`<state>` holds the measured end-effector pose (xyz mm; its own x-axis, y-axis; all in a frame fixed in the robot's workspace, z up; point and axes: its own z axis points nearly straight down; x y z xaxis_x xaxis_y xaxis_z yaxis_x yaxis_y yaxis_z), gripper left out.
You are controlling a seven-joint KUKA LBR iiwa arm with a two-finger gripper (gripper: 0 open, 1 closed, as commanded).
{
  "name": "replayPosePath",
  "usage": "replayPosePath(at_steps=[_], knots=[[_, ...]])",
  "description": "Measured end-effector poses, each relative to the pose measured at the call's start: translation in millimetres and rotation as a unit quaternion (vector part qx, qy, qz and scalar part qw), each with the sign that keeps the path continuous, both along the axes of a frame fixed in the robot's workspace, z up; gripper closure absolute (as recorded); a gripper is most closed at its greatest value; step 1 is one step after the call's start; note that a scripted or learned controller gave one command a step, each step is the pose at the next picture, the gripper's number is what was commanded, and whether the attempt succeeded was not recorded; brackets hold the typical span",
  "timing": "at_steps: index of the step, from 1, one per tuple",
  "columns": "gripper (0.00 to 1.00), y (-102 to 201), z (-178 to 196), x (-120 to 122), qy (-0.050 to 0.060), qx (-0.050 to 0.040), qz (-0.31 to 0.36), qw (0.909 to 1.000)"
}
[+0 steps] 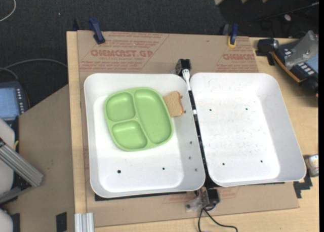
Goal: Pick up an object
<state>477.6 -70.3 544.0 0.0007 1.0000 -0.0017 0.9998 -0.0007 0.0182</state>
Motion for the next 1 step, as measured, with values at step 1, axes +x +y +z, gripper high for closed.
replayPosePath(at_steps=[1], knots=[[0.0, 201.8, -72.4, 4.7, 0.013, 0.0019, 0.009, 0.9999]])
